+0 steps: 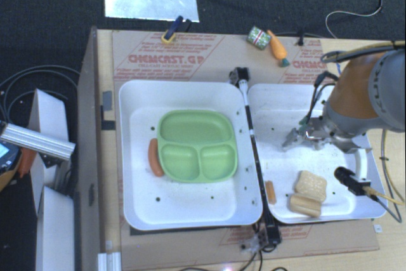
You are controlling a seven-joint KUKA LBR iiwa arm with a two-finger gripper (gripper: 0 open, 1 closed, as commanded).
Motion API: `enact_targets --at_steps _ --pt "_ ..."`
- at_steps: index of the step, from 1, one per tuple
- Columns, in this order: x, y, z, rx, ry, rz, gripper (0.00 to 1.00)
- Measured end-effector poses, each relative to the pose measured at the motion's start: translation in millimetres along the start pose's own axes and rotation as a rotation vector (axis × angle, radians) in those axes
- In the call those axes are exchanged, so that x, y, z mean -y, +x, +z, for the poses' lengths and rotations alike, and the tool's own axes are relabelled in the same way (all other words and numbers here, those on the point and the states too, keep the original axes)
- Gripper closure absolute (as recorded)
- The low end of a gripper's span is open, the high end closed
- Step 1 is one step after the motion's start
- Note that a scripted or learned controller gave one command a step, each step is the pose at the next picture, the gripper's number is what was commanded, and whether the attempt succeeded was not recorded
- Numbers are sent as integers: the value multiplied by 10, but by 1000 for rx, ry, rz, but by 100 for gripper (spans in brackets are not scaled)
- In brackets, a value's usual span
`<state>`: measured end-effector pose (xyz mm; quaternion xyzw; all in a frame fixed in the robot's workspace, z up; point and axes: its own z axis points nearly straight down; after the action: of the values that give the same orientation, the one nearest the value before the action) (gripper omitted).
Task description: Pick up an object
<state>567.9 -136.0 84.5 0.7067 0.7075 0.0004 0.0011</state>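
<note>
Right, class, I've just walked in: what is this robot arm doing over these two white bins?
A grey and orange robot arm reaches into the right bin, its gripper low over the bare floor, nothing seen in it. Toy bread pieces and a small sausage lie nearer the front. The left bin holds a green divided plate with a hot dog beside it.

Your single fixed camera: high above tabletop (209, 54), looking down at slant, mid-distance; both bins (136, 155) framed, arm (365, 95) entering from right.
</note>
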Motion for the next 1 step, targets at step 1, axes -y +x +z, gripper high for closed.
enact_targets --at_steps 1 --pt "-813 79 -63 -1 -2 -3 0"
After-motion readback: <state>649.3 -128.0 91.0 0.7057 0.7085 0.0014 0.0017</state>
